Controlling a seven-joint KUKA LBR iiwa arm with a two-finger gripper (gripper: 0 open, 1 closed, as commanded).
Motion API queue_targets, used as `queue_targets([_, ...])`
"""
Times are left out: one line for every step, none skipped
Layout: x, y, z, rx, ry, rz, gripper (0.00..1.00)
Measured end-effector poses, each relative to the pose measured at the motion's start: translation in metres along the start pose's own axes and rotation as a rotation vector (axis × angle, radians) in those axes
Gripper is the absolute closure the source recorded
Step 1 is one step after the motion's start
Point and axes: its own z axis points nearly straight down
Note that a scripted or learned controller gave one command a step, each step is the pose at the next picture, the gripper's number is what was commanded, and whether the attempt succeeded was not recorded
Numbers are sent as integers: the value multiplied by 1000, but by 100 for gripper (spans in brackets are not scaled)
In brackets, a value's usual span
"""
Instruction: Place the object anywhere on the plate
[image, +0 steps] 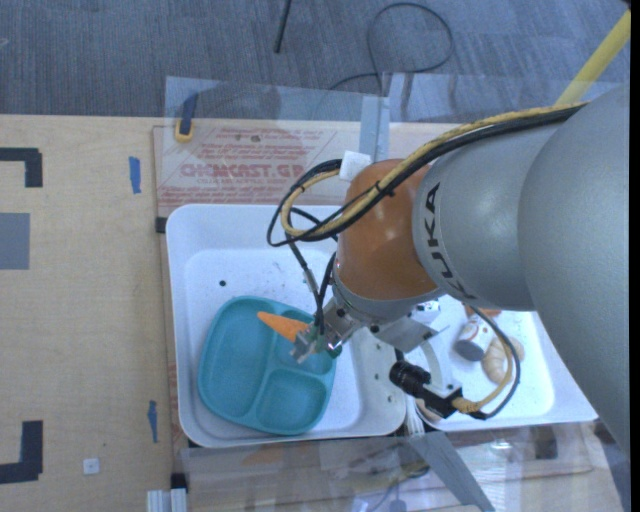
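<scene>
- Jaws of the gripper (316, 343) cannot be read here: the tip is small and partly blurred, so I cannot tell how far it is open or whether it has hold of anything.
- One teal plate (240, 390) with three compartments lies in the left bin (190, 250).
- One orange object, a carrot-like piece (283, 323), lies on the upper right part of the plate, its pointed end toward the left.
- Two white bins stand side by side; the right bin (535, 385) is mostly covered by the arm.
- One grey arm (520, 210) with an orange band (385, 235) comes in from the right and hangs over the border between the bins.
- Yellow and black cables (310, 210) loop around the wrist and hide a part of the left bin's back area.
- In the right bin I can see a grey round thing (468, 349) and a tan thing (495, 362) just beside it; the arm and cables hide them partly, so I cannot say what they are.
- A wooden bench (80, 300) with blue tape marks (134, 175) surrounds the bins, and a clear sheet with red printing (250, 165) lies behind the left bin.
- The carrot-like piece is just to the upper left of the gripper tip, and its right end touches or nearly touches the tip; which of these, I cannot tell.
</scene>
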Motion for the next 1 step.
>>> queue_targets([-1,0,0,0,0,1,0])
